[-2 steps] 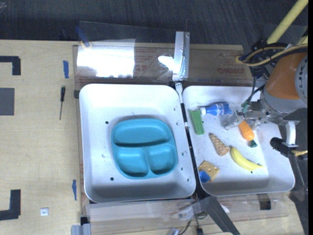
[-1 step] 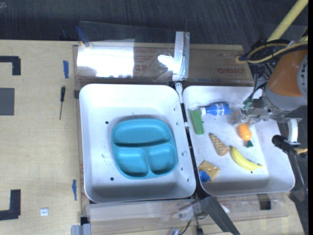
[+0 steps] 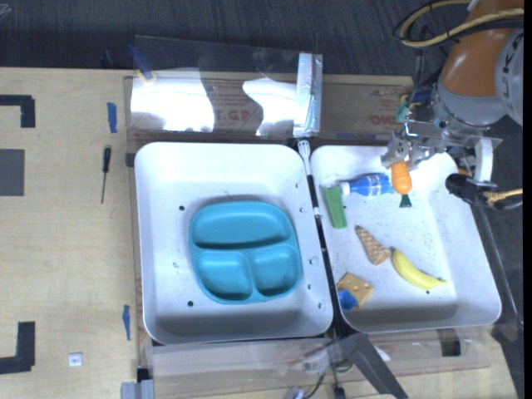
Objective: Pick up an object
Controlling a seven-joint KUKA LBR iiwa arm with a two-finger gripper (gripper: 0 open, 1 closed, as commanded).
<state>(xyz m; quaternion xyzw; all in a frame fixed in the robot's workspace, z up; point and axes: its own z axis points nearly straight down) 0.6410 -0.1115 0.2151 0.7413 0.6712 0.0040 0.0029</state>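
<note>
The tool is hanging over the far edge of the right bin with a small orange carrot gripped between its fingers, so the tool is grasping the carrot, which is sitting just beside the blue-and-white bottle. It is looking like the lift step, and I cannot tell whether the carrot is clear of the bin floor. The next move is calling for a straight, steady rise, keeping the grip firm so the carrot is not slipping out.
</note>
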